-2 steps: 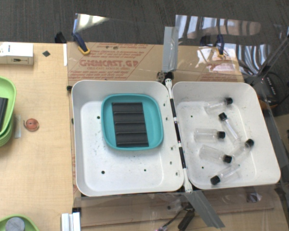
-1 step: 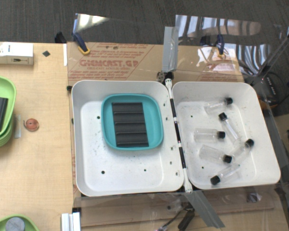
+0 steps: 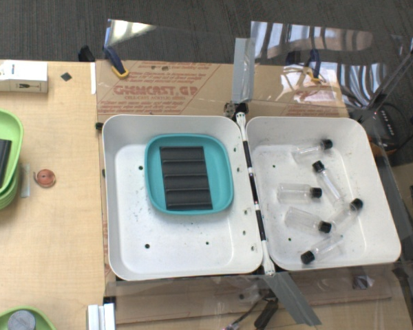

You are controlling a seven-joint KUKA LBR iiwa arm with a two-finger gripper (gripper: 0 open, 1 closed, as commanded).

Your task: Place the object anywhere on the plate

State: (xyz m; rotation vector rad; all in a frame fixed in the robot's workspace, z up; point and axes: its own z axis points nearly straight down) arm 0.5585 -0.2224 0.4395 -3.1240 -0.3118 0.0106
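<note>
I see 6 clear vials (image 3: pixel 315 192) strewn at mixed angles across the right bin (image 3: pixel 372 246), the teal plate (image 3: pixel 223 177) in the left bin's (image 3: pixel 124 239) centre; jaw state: cannot tell.

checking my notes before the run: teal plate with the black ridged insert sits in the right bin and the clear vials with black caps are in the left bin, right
Not quite: the bins are swapped. In the camera view the teal plate with the black ridged insert sits in the left bin, and the clear vials with black caps lie in the right bin. The rest of your note holds.
</note>
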